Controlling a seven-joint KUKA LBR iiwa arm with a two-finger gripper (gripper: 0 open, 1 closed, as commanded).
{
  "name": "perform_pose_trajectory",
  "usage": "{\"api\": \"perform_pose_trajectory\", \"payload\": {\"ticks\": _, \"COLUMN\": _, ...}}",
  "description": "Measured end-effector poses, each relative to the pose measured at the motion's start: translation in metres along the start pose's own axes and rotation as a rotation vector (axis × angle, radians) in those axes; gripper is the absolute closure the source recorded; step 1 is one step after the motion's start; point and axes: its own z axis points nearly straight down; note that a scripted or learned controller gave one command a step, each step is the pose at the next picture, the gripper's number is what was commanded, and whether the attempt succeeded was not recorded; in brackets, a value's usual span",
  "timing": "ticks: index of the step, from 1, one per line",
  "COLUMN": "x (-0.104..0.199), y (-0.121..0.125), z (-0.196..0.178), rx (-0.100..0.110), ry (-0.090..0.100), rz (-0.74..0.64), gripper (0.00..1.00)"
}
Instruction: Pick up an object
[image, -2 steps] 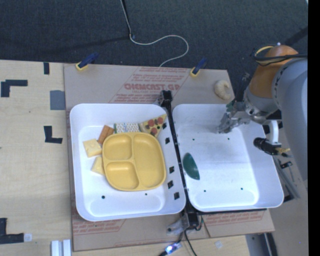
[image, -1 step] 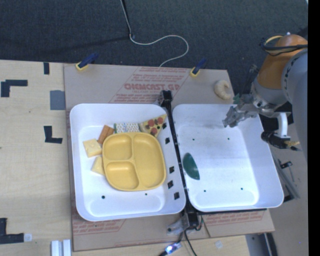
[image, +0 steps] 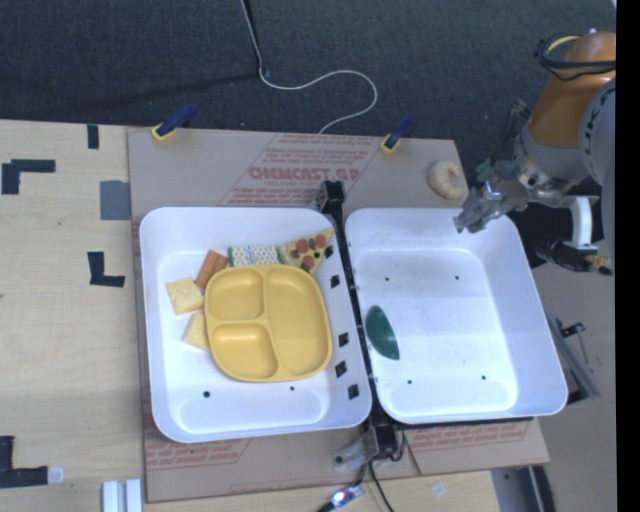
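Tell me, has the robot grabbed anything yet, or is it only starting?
Nothing looks picked up yet. The gripper sits above the right bin's far corner, carrying nothing I can see. The green object lies in that bin, and the yellow tray in the left bin. The whole pick remains.

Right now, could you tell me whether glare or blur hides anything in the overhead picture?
Camera view: even, soft light; the right bin looks bright but not washed out, and the green object stays distinct; the gripper is small and slightly blurred; the yellow tray casts little shadow.
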Motion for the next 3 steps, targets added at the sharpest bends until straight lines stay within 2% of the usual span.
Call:
{"api": "perform_pose_trajectory", "payload": {"ticks": 1, "x": 0.001, "y": 0.001, "z": -0.036, "rx": 0.001, "ry": 0.000, "rz": 0.001, "gripper": 1.00}}
{"api": "perform_pose_trajectory", "payload": {"ticks": 3, "x": 0.077, "y": -0.066, "z": -0.037, "rx": 0.007, "ry": 0.001, "rz": 0.000, "gripper": 1.00}}
